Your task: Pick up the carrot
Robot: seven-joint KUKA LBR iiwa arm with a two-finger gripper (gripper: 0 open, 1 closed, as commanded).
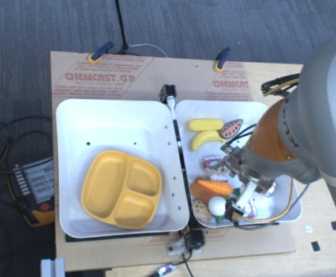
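Orange plastic carrot (211,187) lies in the right-hand shallow white bin (283,215), just above a small white egg (216,205). Grey robot gripper (232,169) hangs v. close beside the carrot; its opening can't be told. Prob. approach step. Next: centre over carrot, descend, grip.

My arm (320,114) is a thick, rounded tube of smooth pale grey, broad and a little blurred where it comes nearest the lens. Above my wrist runs a wide orange band (271,137), glossy and curved like a barrel. Under it sits a grey ring (286,169), and then my gripper (234,167), a darker cluster of small metal parts. Black and yellow cables (278,85) cling to my side.
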